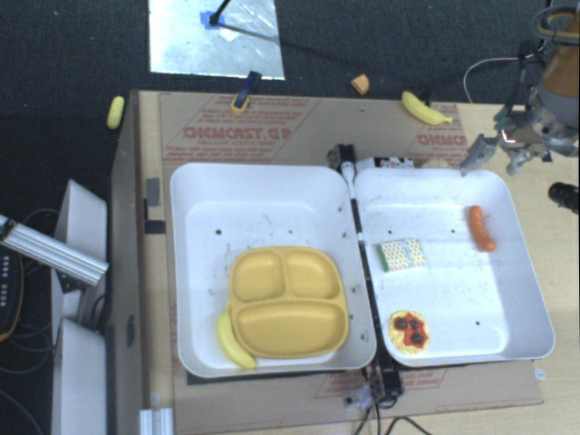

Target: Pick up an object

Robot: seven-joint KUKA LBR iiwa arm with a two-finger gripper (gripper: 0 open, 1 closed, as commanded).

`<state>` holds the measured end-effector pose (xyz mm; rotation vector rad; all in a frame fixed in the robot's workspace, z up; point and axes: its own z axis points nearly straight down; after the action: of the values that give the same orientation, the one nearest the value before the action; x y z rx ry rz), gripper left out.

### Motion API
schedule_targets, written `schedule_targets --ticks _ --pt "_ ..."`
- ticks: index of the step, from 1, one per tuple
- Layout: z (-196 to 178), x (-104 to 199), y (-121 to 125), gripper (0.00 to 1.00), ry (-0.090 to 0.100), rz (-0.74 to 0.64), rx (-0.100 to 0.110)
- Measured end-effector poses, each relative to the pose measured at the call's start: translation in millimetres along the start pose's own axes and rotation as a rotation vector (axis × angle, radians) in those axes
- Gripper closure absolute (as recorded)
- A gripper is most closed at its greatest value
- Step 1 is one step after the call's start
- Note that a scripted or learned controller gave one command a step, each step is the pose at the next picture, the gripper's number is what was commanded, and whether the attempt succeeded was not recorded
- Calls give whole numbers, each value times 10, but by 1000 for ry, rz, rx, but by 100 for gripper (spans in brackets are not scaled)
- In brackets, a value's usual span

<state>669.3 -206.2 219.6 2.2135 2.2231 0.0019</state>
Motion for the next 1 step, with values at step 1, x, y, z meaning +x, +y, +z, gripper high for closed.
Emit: schedule_targets --ticks 1 --pt "-1 -4 -502 0 1 3 2"
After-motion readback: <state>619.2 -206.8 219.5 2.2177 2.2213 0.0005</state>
